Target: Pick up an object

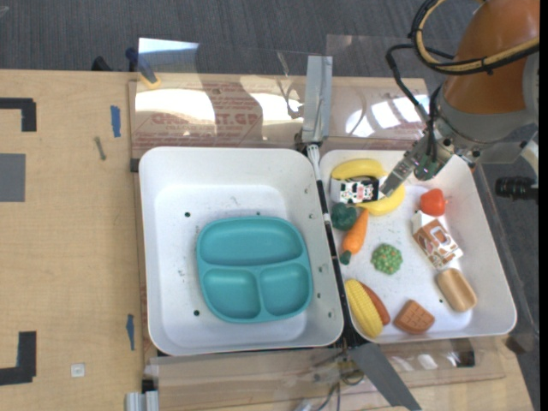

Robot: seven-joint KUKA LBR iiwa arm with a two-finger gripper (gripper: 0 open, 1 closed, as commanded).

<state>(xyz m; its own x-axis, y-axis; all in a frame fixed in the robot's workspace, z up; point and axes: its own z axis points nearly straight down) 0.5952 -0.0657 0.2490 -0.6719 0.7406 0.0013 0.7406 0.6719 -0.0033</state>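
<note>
The right bin (492, 255) holds several toy foods. A yellow banana (356, 169) curves around a black-and-white toy (358, 191) at the bin's far left. My gripper (398, 178) hangs low over the banana's right end, slanting down to the left from the wrist. Nothing shows held in it. Close by are a red tomato (432, 201), an orange carrot (354, 236) and a dark green piece (344, 217).
Nearer the front lie a green broccoli (387, 258), a brown-and-white carton (437, 242), a bread roll (456, 289), a corn cob (364, 306) and a waffle piece (414, 317). The left bin (163, 229) holds a teal divided plate (254, 266). A clear wall stands behind both bins.
</note>
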